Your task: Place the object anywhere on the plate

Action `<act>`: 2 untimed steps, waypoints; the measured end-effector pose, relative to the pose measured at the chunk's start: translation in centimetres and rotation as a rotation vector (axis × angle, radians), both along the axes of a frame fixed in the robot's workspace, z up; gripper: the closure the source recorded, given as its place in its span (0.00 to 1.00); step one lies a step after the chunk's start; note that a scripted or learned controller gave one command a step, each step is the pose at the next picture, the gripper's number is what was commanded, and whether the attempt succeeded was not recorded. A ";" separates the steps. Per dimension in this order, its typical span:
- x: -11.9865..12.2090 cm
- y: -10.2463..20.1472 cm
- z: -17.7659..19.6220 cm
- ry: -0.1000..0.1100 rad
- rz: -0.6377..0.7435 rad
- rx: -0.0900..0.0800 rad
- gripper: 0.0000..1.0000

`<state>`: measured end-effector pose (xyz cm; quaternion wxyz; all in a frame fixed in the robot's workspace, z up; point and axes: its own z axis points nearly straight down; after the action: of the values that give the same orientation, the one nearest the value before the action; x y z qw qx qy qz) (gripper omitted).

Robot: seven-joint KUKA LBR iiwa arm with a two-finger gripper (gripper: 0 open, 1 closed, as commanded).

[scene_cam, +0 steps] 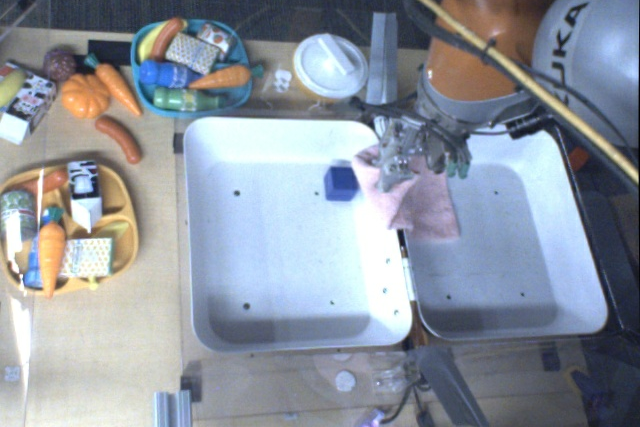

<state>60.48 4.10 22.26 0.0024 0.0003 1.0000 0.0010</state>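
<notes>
Yellow plastic first, at the far left: the yellow tray (118, 215) holds a toy carrot (48, 250), small cartons and printed packets. Above it, loose on the wood, lie a toy pumpkin (82, 97) and a sausage (118, 137). Next comes the blue bowl (235, 97), heaped with a banana, a blue bottle, a carrot and a patterned box. Behind the bins a white lidded tub (331, 65) stands on its own.

Of the 2 bins, the left bin (290, 315) carries 1 blue block (341, 183) near its right wall. The pink cloth (425, 205) drapes across the seam between the bins, most of it over the right bin (520, 305), bunched up top right under my gripper (425, 160).

I judge the cloth light, limp and apt to slide or trail, so a pinch at the bunched upper fold seems best. Whether my jaws are spread or pinching that fold, I cannot tell. I cannot make out a plate for certain.
</notes>
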 end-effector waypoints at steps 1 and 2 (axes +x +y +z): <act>-0.7 4.5 -0.5 -0.002 0.004 0.000 1.00; -2.4 10.4 -0.4 0.000 0.001 0.000 1.00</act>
<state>58.06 14.51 21.89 0.0023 -0.0002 1.0000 0.0013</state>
